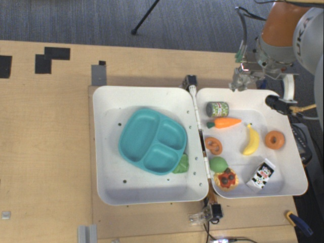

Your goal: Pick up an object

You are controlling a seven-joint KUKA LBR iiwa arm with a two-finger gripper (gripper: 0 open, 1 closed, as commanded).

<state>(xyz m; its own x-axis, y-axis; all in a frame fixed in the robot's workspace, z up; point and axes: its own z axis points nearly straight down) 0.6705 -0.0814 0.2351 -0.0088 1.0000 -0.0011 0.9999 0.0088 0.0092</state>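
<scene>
Grey tool [242, 81] above right bin [298, 181] far edge

You get bright, even overhead light with soft, short shadows. The white bins [152, 194] look slightly washed out, and fine detail is mildly soft throughout, without motion blur.

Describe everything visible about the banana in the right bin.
The banana is a small yellow toy-like piece, smooth and glossy like plastic, curved, with darker tips. It lies flat on the right bin floor, roughly lengthwise from top to bottom of the view, bulging toward the right. It sits between the carrot above-left and the brown donut on its right, apparently touching neither. The end effector is well above it, near the bin's far edge.
</scene>
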